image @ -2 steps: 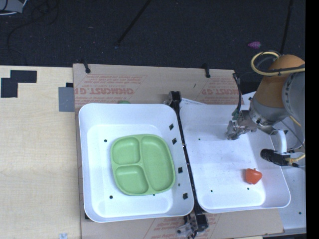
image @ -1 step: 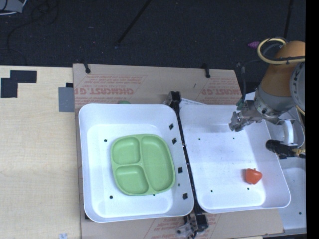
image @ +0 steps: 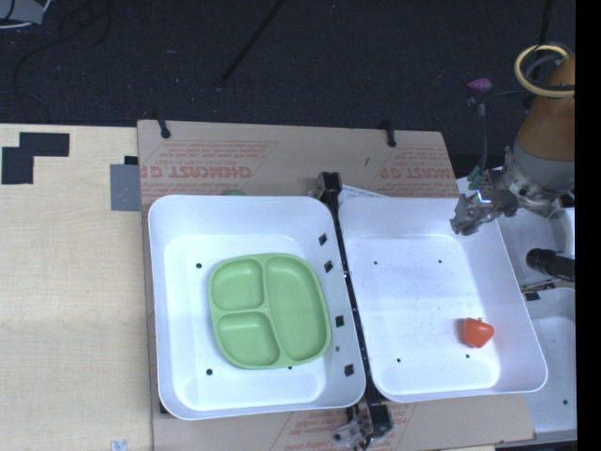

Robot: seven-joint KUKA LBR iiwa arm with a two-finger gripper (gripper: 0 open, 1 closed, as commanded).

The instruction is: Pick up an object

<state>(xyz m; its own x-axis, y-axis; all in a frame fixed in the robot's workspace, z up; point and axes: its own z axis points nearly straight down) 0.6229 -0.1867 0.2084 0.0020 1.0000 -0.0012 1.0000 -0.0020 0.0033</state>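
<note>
A small red-orange object (image: 477,332) lies in the right bin (image: 423,289), close to its front right corner. A light green plate with three compartments (image: 269,309) rests in the middle of the left bin (image: 178,252). My gripper (image: 467,216) hangs over the right bin's far right corner, well back from the red object. Its metal tips are small and dark against the bin rim. The grey arm with its orange band (image: 549,134) comes in from the right edge behind it.
A black hinge strip (image: 343,289) runs between the two bins. Both bins sit on a brown cardboard sheet (image: 282,158) on the pale wooden bench (image: 66,289). Dark carpet and cables fill the back.
</note>
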